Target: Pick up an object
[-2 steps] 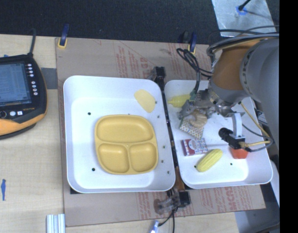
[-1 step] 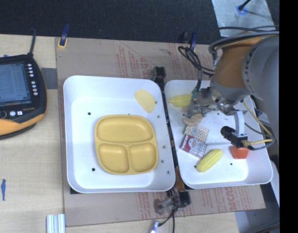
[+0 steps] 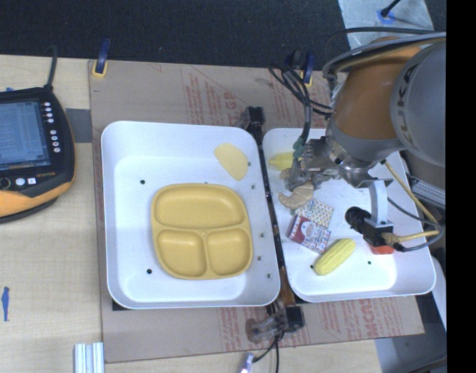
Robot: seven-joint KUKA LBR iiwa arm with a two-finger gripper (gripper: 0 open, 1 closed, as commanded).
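Plainly, left bin [image 3: 113, 208] holds yellow tray [image 3: 200, 230], right bin [image 3: 408, 282] corn [image 3: 334, 256]; fingers [image 3: 304, 176]: opening unclear.

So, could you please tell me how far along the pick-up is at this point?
Done: the tool sits low at the upper-left corner of the right white bin, over a tan rounded piece. In hand: nothing looks lifted, and I cannot tell whether the tool grips that piece. Left: the lift itself. The yellow corn cob and the red-and-white patterned packet lie nearby in the same bin.
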